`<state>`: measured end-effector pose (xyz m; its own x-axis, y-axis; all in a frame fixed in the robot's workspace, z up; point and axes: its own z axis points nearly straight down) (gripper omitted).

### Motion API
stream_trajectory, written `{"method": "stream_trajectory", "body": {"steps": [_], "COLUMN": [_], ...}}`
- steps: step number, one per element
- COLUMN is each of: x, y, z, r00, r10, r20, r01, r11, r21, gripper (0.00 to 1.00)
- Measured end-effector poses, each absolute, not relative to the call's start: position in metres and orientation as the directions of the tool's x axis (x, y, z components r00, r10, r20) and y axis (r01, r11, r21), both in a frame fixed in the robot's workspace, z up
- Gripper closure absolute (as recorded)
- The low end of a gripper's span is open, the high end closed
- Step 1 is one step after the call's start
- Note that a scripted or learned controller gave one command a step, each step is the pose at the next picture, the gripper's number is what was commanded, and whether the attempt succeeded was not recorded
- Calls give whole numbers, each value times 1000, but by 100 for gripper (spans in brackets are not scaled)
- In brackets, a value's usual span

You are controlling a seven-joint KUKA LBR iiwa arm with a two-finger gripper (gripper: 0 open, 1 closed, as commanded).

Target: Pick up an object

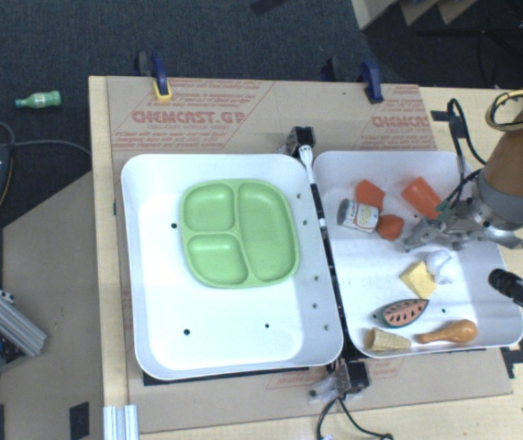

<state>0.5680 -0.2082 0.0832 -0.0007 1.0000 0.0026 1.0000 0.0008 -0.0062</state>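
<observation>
Reaching in from the right, the arm [517, 168] hangs its gripper [440, 236] low over the right bin [335, 273], just above a crumpled white piece [439, 263] and a yellow wedge [417, 280]; gripper state cannot be told, too much grey clutter there. Right bin holds two orange blocks [369, 193] at the far side, a small labelled can [359, 215] lying on its side, a red ball [390, 226] just beside the can, a fish-shaped toy [403, 313] nearer, a tan wedge [389, 340] and a brown drumstick-shaped toy [447, 333] at the near edge. Left bin [142, 273] carries a green three-compartment plate [239, 233]. Both bins sit side by side on the surface [243, 108]. Nothing seen held.
</observation>
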Motion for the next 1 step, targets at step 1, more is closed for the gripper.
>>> {"method": "stream_trajectory", "body": {"steps": [1], "x": [570], "y": [-209], "z": [98], "r00": [-1], "r10": [1000], "r20": [-1], "r01": [1000], "r11": [1], "r21": [2], "gripper": [100]}}
